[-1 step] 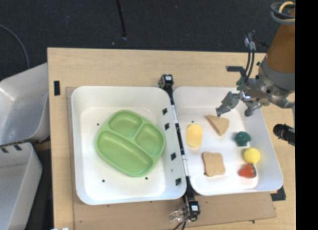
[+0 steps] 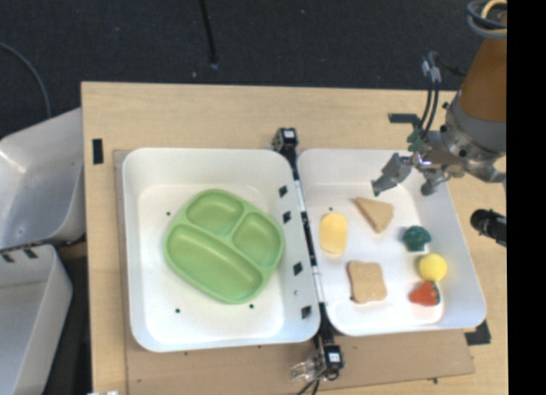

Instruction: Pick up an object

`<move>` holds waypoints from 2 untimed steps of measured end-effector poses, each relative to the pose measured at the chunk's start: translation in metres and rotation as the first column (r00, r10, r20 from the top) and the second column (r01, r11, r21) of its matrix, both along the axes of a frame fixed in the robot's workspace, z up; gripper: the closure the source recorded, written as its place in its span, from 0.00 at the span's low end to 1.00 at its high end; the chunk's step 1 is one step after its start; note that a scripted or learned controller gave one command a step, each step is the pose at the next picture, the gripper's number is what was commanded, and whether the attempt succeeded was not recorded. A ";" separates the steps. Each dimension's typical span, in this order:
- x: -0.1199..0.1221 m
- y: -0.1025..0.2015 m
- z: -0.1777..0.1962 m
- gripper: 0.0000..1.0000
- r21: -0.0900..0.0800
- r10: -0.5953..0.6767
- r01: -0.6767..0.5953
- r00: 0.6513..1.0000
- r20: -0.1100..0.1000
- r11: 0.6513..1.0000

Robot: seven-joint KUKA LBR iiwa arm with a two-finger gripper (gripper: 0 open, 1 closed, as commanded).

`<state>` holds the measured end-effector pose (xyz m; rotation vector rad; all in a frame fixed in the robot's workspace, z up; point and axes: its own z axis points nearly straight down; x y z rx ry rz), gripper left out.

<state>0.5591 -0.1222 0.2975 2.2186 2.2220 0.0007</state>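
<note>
Two white bins are set side by side on the bench [image 2: 102,112]. In the left bin [image 2: 136,299] a green plate [image 2: 223,245] with three sections is laid flat. In the right bin [image 2: 465,308] six small toy foods are spread out: a yellow oval piece [image 2: 333,233], a tan wedge [image 2: 374,212], a square slice of bread [image 2: 367,281], a dark green bit [image 2: 416,236], a yellow ball [image 2: 432,267] and a red piece [image 2: 425,293] just under the ball.

The end effector [image 2: 415,174] is held above the back part of the right bin, up and to the right of the tan wedge. Its two fingers are spread apart, and nothing is seen between them, so nothing is gripped.

The step in hand looks like the reach: a thing is not yet picked, and the arm is only hung over the bin. The tan wedge is the nearest thing (it is just below and to the left of the fingers), so it may be the one aimed for.

For the next move, the fingers would need to be brought over one thing, lowered on both sides of it, and closed. The wedge is low and flat, so a deep, well-centred drop would be called for. The ball and the red piece are close together, so a grab there could be harder.
</note>
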 end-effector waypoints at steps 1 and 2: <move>-0.006 -0.004 -0.044 0.00 -0.001 -0.003 0.003 1.000 -0.004 1.000; 0.001 -0.013 -0.097 0.00 -0.001 -0.004 0.004 1.000 -0.005 1.000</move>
